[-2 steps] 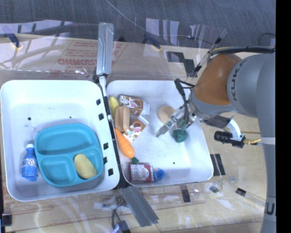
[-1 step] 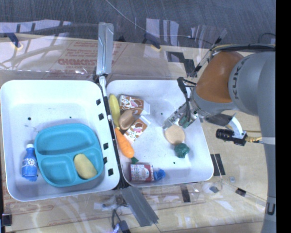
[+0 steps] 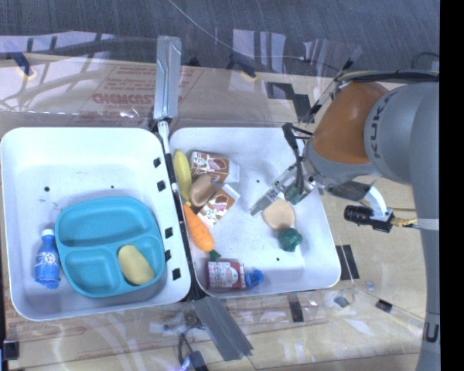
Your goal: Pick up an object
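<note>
Nearest me in the right bin (image 3: 317,265) lie a pouch (image 3: 226,274) and a green piece (image 3: 290,239); just beyond, a tan disc (image 3: 279,216) sits under my gripper (image 3: 282,195), likely my target; whether it is spread or closed I cannot tell; banana (image 3: 182,175) farther, along the divider.

The bench (image 3: 100,91) carries two white bins: the left bin (image 3: 23,153) at nine o'clock, the right bin (image 3: 325,261) at three.
</note>
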`<state>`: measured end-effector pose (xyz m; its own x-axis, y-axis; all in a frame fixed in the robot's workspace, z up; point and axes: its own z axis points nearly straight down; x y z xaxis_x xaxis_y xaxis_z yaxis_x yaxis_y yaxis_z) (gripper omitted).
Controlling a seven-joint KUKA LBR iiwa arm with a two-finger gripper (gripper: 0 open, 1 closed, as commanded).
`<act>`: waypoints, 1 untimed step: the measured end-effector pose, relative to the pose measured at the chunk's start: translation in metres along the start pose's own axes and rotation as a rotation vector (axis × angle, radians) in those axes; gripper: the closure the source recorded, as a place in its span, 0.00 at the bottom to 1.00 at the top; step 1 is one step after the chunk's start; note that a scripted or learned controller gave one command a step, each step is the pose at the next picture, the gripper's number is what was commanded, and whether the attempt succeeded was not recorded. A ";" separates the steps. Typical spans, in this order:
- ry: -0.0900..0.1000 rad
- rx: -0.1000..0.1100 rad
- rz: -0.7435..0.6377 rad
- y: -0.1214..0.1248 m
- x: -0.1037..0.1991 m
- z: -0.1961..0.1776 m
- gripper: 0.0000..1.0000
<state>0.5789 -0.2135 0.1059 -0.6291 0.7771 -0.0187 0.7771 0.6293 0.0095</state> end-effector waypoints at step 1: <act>0.018 0.009 -0.025 -0.027 0.042 0.014 0.00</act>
<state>0.5313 -0.1980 0.0905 -0.6482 0.7615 -0.0009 0.7615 0.6482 0.0008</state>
